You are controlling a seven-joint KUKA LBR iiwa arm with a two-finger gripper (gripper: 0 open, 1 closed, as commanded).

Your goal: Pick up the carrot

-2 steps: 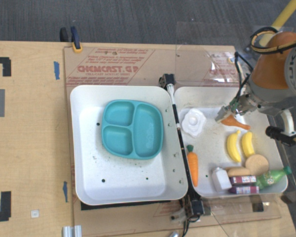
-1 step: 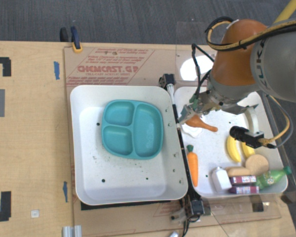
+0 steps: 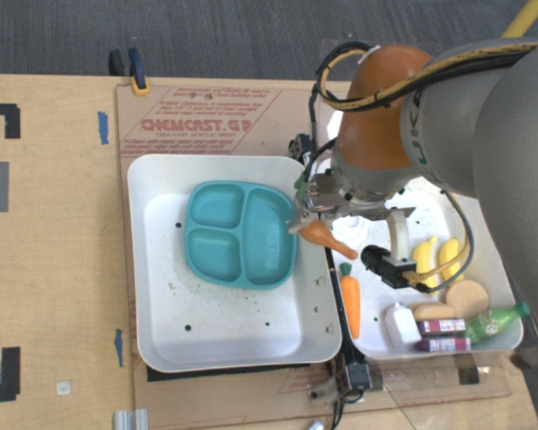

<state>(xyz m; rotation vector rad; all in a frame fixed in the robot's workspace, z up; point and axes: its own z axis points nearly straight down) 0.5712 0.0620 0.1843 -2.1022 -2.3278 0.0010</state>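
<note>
The grey arm with its orange band [image 3: 386, 106] reaches in from the right and hangs over the seam where the two shallow white bins meet. The fingers [image 3: 307, 215] sit at the far end of that seam, above the right rim of the left white bin [image 3: 215, 325]. From this slant I cannot tell how far apart they stand or whether they have hold of anything.

Just below them an orange-brown rounded toy [image 3: 323, 234] lies across the seam. It is close under the fingers, but whether they touch it is not clear.

The orange toy carrot with a green leafy top [image 3: 350, 301] lies on the floor of the right white bin [image 3: 374, 298]. It runs along that bin's left wall, in the near half. Its green top points toward the far edge and its tip toward the near-left corner. It is apart from the fingers and nothing rests on it.

A teal plastic plate with three compartments [image 3: 240, 236] lies flat in the left bin, closer to the far edge and the right wall.

In the right bin's near-right part several things crowd together:
- two yellow toy bananas [image 3: 435, 260]
- a tan rounded bread-like piece [image 3: 466, 296]
- a white and purple packet [image 3: 441, 327]
- a small white block [image 3: 399, 325]
- a green bottle-shaped thing [image 3: 500, 321] against the near-right corner

Both bins rest on a cardboard sheet with red printing [image 3: 197, 119], which lies on the pale wooden desk [image 3: 54, 240].
</note>
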